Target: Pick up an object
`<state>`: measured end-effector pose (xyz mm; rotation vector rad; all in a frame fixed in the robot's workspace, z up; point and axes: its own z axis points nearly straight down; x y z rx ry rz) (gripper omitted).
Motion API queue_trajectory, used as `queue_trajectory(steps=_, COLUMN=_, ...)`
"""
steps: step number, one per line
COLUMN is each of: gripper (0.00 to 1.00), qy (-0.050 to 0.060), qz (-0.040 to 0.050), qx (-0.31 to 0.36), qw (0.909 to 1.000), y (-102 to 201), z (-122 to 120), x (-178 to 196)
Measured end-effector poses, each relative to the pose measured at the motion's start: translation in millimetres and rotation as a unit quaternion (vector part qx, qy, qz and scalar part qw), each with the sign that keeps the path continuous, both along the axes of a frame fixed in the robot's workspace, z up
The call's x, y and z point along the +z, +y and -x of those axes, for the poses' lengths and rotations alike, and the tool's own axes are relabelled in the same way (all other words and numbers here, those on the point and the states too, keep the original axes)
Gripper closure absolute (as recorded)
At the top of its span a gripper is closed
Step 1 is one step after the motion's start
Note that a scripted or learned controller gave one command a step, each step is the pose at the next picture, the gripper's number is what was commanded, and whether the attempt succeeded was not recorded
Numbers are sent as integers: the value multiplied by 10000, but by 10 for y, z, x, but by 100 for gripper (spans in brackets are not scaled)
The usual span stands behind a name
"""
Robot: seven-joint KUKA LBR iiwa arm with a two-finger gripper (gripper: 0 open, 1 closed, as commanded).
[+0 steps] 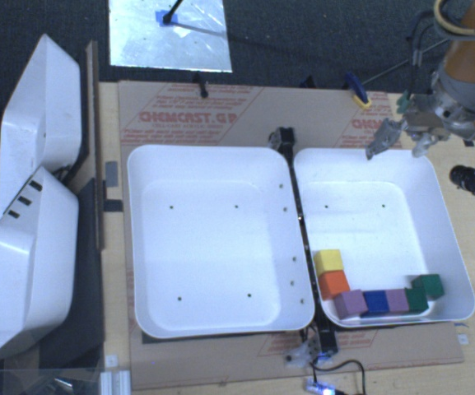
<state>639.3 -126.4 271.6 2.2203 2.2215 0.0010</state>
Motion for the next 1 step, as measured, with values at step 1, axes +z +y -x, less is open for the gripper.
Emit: queue_trajectory(steps=1, gripper=0, qy=46, qz=-7, qx=5, qw=10000, y=201, z=104, x=-1075)
